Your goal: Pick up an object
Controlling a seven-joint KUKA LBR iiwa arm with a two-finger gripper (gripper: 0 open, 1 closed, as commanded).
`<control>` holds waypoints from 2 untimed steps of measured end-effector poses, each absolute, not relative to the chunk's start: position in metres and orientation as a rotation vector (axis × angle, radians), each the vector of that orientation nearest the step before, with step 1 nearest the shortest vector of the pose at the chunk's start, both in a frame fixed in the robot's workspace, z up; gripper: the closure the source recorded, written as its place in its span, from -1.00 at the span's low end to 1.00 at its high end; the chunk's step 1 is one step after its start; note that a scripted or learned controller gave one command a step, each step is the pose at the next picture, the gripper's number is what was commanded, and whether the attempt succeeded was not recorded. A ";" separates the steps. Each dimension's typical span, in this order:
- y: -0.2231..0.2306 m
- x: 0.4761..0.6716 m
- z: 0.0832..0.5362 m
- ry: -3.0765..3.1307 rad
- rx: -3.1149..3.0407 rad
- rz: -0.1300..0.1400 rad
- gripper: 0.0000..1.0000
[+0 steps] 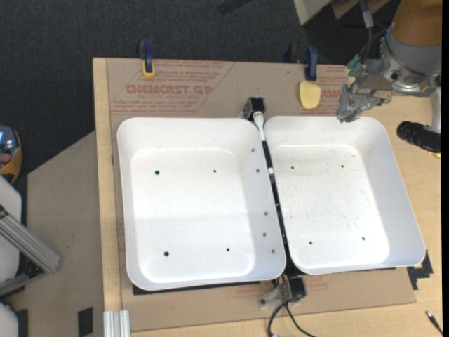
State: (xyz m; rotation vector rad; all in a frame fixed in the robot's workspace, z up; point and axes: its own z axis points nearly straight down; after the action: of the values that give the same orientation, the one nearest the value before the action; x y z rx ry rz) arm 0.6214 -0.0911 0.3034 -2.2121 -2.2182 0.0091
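**Pale yellow piece on board, outside both bins**

Nearest cam: cable plug (291, 290) at front edge betw. the white bins. Left bin (133, 188) & right bin (393, 188) sit on the tabletop. Only candidate: small pale-yellow object (309, 94) on the cardboard sheet (210, 90), just behind right bin's back rim, near blue clamp (311, 62). Prob. light, maybe soft foam; take across its narrow width. Long axis approx. front-to-back, rounded end toward bin. Pincer (349, 112) above right bin's back rim, apart from object; spread or pressed together, can't tell.

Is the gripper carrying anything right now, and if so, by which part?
Nothing shows in the gripper. It hangs over the far rim of the right bin, and no object appears between or under its fingertips. A yellow object lies on the board beside it, apart.
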 end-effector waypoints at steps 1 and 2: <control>-0.206 0.656 0.414 -2.226 -2.243 -0.005 1.00; -0.123 0.657 0.299 -2.222 -2.210 0.005 1.00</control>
State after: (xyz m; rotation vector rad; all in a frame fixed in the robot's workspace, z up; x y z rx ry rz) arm 0.6572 -0.1226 0.2986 -2.2100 -2.2217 0.0052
